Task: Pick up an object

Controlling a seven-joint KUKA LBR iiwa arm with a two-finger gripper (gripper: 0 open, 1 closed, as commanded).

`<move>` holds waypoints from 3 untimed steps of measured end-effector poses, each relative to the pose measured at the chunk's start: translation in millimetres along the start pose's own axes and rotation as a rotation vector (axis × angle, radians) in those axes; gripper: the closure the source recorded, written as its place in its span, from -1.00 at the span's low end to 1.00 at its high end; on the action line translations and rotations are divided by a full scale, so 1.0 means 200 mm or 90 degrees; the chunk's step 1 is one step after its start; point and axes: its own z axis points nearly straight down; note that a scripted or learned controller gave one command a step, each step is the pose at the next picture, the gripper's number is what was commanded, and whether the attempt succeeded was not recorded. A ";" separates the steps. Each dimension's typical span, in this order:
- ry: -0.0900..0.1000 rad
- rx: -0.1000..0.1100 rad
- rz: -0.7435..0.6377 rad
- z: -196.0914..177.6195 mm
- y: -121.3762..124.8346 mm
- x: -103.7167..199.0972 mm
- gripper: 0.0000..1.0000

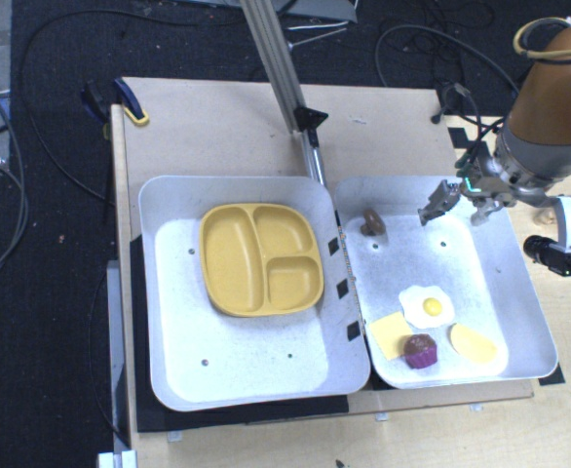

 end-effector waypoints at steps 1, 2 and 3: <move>0.000 -0.001 0.000 -0.01 0.00 0.00 -1.00; 0.000 0.001 0.001 0.21 0.01 0.00 -1.00; 0.000 0.001 0.000 0.52 0.01 0.03 -1.00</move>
